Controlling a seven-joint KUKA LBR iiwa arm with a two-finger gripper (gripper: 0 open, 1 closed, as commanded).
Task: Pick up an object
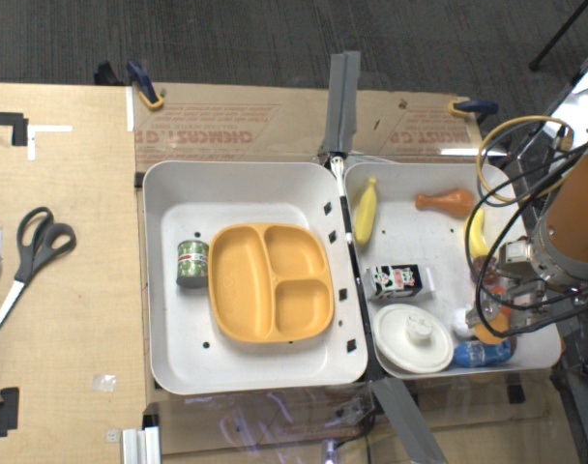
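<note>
My gripper [495, 303] hangs low over the right edge of the right bin [439, 177], wrapped in black and yellow cables. Just below it lie a small orange object [489, 333] and a blue bottle [483, 354] on its side. A white round lid [414, 336] rests to their left. A black and white carton [397, 280] sits mid-bin. A yellow banana [365, 211] lies along the divider, and an orange drumstick toy [447, 200] lies at the back. A second yellow piece [477, 232] shows behind the cables.
The left bin [168, 288] holds a yellow divided plate [271, 281] and a green can [191, 262] beside it. Scissors [31, 249] lie on the wooden bench at the far left. A grey bar [342, 104] rises behind the divider.
</note>
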